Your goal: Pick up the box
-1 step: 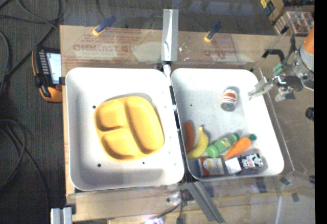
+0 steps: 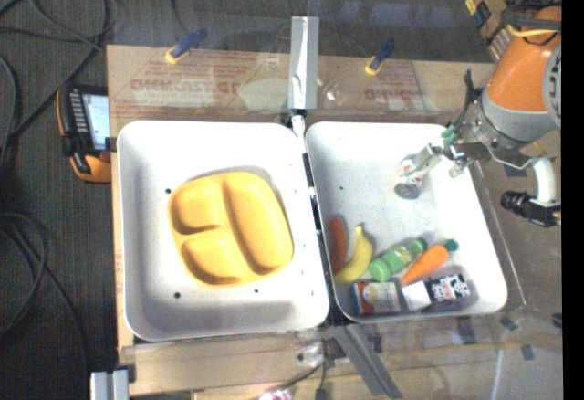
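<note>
Evidently parked high over the right bin (image 2: 484,206), near its far wall, gripper (image 2: 412,177) carrying nothing; finger spread impossible to judge. Toy food crowded against that bin's near wall: banana (image 2: 356,257), carrot (image 2: 426,263), green bottle (image 2: 398,258). Box (image 2: 376,298) lying flat there, well apart from the gripper, toward the near-left corner.

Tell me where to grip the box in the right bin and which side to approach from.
Probably from straight above, closing across the short width of the box. It lies flat at the right bin's near edge, its long axis along that wall. A second small carton abuts its right end and the banana crowds behind, so side approaches look blocked.
</note>
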### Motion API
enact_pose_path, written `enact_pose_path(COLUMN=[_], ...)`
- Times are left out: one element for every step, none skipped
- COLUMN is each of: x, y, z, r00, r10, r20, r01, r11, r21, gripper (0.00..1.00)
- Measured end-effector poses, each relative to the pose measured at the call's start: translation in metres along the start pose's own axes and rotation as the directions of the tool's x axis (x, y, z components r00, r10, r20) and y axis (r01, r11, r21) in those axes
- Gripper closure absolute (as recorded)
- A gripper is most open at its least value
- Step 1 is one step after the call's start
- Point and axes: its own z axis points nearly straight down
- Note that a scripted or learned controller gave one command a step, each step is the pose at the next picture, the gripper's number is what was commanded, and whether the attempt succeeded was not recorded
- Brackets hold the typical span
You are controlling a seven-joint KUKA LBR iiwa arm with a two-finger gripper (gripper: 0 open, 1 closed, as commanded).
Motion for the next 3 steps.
enact_pose_path(x=[0.016, 0.017, 0.007], y=[0.012, 0.009, 0.005], z=[0.080, 0.016, -0.019], r00=[1.000, 0.993, 0.999], r10=[-0.017, -0.121, -0.042], r20=[0.001, 0.004, 0.000], r01=[0.017, 0.121, 0.042], r11=[1.000, 0.993, 0.999], r21=[-0.002, -0.002, -0.003], gripper=[0.00, 0.00, 0.00])
